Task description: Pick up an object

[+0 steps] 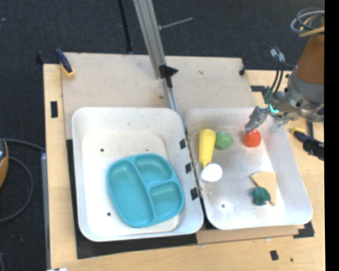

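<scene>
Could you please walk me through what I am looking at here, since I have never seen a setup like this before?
This is one picture, taken by a fixed camera above a bench and looking down at a slant. A grey robot arm with an orange band reaches in from the right; its hand hangs just above a red ball. Nothing can be seen between its fingers. Two shallow white bins sit side by side. The left bin holds a blue divided plate. The right bin holds the red ball, a yellow banana-like toy, a green lump, a white ball, a tan wedge and a small dark green toy.
</scene>
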`<state>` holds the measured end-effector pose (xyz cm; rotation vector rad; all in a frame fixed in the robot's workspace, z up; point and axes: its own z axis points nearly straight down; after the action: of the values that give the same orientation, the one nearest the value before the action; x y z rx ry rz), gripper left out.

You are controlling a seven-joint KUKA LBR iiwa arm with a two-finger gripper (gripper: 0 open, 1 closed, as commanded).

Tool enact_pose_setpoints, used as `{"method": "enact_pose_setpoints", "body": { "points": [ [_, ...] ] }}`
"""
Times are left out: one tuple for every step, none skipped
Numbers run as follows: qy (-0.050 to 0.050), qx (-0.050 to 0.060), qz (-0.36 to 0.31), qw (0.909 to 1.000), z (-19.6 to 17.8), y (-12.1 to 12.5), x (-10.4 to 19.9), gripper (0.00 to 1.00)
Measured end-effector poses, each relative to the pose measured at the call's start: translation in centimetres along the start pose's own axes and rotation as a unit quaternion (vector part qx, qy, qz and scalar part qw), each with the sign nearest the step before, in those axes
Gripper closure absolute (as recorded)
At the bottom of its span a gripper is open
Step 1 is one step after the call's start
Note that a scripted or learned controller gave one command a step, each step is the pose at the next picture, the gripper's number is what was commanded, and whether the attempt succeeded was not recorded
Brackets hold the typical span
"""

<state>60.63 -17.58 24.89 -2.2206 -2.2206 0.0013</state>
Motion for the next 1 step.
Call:
{"method": "enact_pose_setpoints", "body": {
  "points": [
    [0.0, -0.001, 0.0, 1.0, -0.14, 0.07, 0.0, 0.0]
  ]
}}
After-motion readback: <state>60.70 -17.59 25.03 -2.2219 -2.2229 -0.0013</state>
